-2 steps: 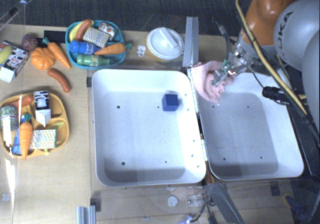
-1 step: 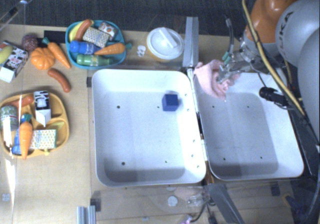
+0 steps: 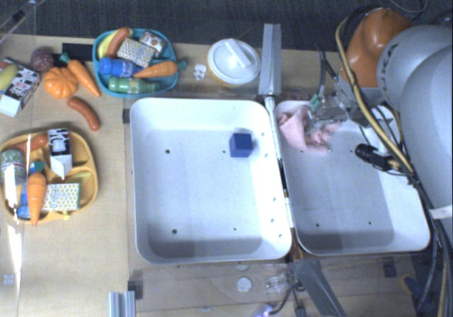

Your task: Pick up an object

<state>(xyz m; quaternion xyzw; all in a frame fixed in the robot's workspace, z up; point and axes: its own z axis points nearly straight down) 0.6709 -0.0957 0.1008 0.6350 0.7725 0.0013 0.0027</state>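
Down in the far left corner of the right bin (image 3: 368, 231): end effector (image 3: 320, 116), set against a crumpled pink cloth (image 3: 301, 131); open, closed or gripping, impossible to tell. Alone in the left bin (image 3: 177, 238), toward its far right: a small blue cube (image 3: 241, 143). Beyond on the bench (image 3: 92, 266): trays of toy food (image 3: 134, 62).

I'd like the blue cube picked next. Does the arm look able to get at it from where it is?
Probably yes: the blue cube sits alone on the left bin floor, open from above. The gripper is over the right bin's pink cloth.
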